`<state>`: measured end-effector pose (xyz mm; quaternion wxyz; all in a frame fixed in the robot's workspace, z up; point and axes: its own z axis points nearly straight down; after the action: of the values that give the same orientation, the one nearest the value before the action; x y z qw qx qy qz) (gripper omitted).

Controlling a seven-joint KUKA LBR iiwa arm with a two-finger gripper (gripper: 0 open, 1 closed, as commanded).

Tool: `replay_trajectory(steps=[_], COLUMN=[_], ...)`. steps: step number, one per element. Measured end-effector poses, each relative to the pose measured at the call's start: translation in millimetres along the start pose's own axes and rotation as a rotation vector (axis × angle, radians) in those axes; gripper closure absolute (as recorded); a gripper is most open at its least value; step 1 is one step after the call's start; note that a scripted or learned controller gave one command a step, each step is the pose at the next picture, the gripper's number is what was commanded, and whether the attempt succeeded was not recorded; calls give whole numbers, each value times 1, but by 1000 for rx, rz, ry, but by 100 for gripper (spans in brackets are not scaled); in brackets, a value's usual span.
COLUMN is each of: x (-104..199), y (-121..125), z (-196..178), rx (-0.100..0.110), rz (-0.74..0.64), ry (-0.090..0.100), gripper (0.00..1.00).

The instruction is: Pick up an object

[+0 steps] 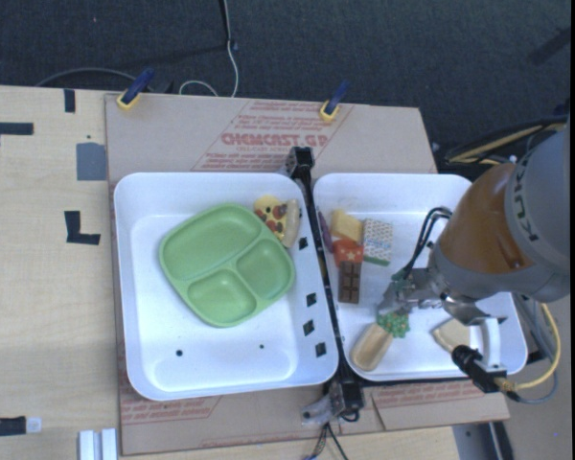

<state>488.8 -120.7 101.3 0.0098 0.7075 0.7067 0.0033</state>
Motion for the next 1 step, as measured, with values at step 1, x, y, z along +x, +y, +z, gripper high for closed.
replay_trajectory(steps=[1], x=[63], y=[54], z=[-88], rx=[9], rz=[-11], ry=[11], gripper=[100])
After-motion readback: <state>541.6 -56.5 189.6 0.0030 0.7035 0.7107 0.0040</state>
